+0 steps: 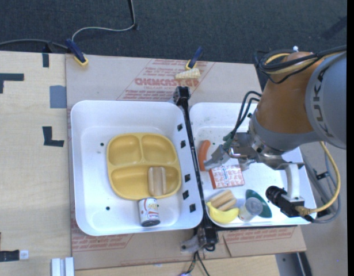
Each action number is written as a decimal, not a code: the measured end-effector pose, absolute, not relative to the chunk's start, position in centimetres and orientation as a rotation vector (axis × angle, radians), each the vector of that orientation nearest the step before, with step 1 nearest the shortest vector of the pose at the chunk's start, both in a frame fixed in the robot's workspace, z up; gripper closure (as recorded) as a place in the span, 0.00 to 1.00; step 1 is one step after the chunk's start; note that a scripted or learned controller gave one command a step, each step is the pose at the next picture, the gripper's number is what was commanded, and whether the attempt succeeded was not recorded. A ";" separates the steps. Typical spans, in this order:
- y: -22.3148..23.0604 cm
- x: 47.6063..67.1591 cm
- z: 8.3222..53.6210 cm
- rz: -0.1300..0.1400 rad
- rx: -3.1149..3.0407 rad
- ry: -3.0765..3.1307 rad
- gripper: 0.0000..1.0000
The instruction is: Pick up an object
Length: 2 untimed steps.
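My gripper (220,149) hangs over the left part of the right bin (292,226), open, with nothing between its fingers. An orange-red sausage-shaped piece (204,149) lies just left of the fingertips, by the bin's left wall. Directly below the gripper lies a red and white packet (227,177). Along the front wall of that bin are a tan bread piece (222,199), a yellow banana (224,215), a small grey cup (249,210) and a green piece (261,203). The arm hides the bin's right side.
The left bin (84,154) holds a yellow divided plate (128,154) with a tan bun (158,180) in its lower right compartment. A small can (148,211) lies in front of the plate. A black divider (188,154) runs between the bins.
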State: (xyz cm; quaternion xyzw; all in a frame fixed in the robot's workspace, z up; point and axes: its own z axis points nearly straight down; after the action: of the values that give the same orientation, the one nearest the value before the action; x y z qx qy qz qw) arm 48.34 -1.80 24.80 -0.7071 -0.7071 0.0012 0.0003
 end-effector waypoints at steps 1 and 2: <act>-1.6 48.3 24.4 0.004 -2.221 -2.220 1.00; 1.3 48.4 26.2 0.001 -2.218 -2.223 1.00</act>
State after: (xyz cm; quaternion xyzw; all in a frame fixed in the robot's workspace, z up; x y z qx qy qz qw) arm 48.39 1.33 26.16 -0.7063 -0.7079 0.0002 0.0005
